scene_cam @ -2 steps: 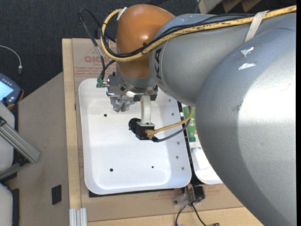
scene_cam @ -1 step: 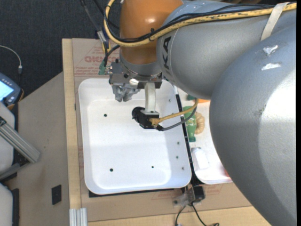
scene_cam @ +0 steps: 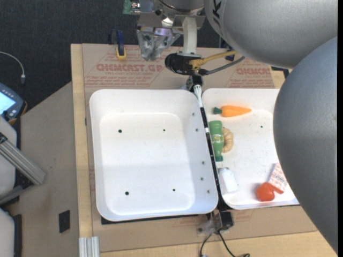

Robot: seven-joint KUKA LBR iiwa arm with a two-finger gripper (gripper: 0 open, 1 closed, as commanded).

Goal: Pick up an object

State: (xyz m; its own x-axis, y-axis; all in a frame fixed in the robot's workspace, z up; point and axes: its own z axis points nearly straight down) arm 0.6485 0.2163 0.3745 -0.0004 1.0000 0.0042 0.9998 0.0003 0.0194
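My gripper (scene_cam: pixel 151 46) hangs above the desk's far edge, its fingers too blurred to say whether they are spread, and well below-right of them the carrot (scene_cam: pixel 231 111) looks light, stiff and smooth: I'd pinch its thick middle.

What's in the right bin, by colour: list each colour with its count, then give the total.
Orange: 1, the toy carrot
Green: 1, the green bottle
Tan: 1, the tan piece beside the bottle
White: 1, the small white block
Red: 1, the red ball-like toy
Red and white: 1, the packet, partly under the arm
Total: 6
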